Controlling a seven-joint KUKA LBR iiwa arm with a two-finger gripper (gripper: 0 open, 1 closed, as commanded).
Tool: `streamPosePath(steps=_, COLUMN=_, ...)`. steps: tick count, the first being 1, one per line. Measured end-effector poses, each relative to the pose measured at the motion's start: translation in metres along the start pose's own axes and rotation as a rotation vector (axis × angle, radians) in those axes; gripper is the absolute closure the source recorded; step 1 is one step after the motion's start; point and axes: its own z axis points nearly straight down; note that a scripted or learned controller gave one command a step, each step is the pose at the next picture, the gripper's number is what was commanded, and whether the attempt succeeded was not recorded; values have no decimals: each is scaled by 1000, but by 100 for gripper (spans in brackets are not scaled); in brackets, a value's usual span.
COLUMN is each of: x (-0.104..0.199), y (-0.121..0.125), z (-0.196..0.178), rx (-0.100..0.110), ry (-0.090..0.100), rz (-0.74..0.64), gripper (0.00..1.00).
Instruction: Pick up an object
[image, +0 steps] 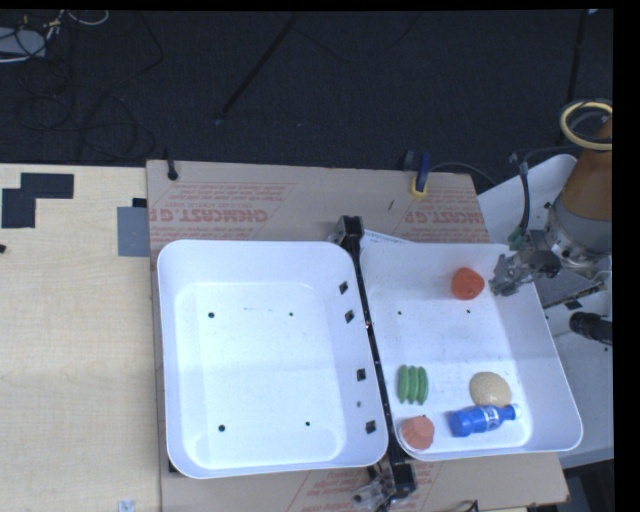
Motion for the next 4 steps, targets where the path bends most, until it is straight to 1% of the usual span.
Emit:
streamPosePath(steps=1, x=5, y=19, z=96, rx=3, ry=0, rz=-10, gripper=100)
streamPosePath(steps=2, x=107, y=-13, z=93, rx=3, ry=5, rz=-12, gripper=100)
streamPosePath(steps=3, x=101, y=-12, z=92, rx=1, ry=0, rz=-5, gripper=0)
streamPosePath(steps=4, x=111, y=-69, z=93, rx=6, ry=2, rz=-5, gripper=0)
